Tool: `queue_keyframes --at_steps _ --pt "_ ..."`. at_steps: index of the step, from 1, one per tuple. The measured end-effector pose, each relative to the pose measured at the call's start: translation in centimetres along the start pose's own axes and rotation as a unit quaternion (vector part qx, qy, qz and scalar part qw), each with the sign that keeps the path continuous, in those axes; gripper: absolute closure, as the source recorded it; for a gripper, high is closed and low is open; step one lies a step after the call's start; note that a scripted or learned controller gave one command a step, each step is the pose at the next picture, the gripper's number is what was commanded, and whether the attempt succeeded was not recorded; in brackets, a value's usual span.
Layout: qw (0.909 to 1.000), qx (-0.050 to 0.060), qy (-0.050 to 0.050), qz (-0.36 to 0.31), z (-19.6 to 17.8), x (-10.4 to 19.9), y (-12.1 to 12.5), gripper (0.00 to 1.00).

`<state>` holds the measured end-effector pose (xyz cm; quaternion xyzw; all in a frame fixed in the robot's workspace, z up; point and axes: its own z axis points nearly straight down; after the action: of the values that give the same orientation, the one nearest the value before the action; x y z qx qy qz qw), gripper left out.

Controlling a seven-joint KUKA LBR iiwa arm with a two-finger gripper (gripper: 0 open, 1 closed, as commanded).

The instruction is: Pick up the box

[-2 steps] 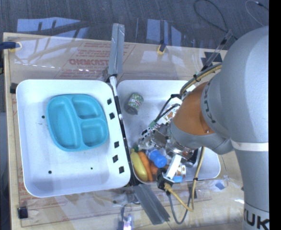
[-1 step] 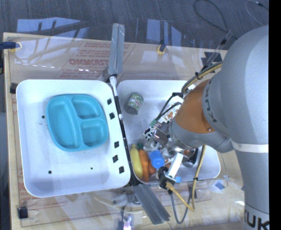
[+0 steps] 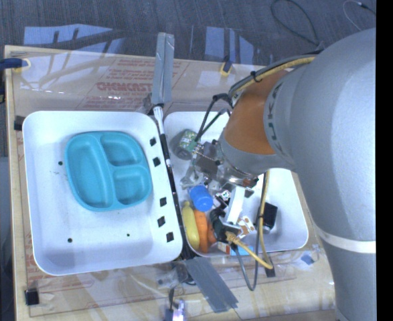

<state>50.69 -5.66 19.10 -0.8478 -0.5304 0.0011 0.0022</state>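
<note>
My gripper [image 3: 213, 179] hangs low over the left part of the right bin [image 3: 293, 229], under the orange-banded wrist. Just below and right of it lies a white box [image 3: 237, 206], tilted among other items. The gripper's body hides part of the box, so I cannot see whether they touch.
In the right bin a blue round item [image 3: 199, 198], a yellow piece [image 3: 191, 225] and an orange piece [image 3: 207, 233] crowd the near left corner. A small can [image 3: 186, 141] lies at the far left. The left bin [image 3: 49, 246] holds a blue divided tray [image 3: 109, 169]. The arm's bulk covers the right side.
</note>
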Motion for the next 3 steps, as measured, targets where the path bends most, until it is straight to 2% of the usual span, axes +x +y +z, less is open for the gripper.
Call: queue_keyframes --at_steps 1,2,3 --pt "0.9969 0.001 0.000 -0.079 0.1 -2.9 0.5 1.00" --pt "0.9998 -0.001 0.000 0.020 -10.4 -2.4 0.5 1.00" --pt "0.9802 0.001 -0.001 0.198 -6.3 1.0 -2.3 1.00"
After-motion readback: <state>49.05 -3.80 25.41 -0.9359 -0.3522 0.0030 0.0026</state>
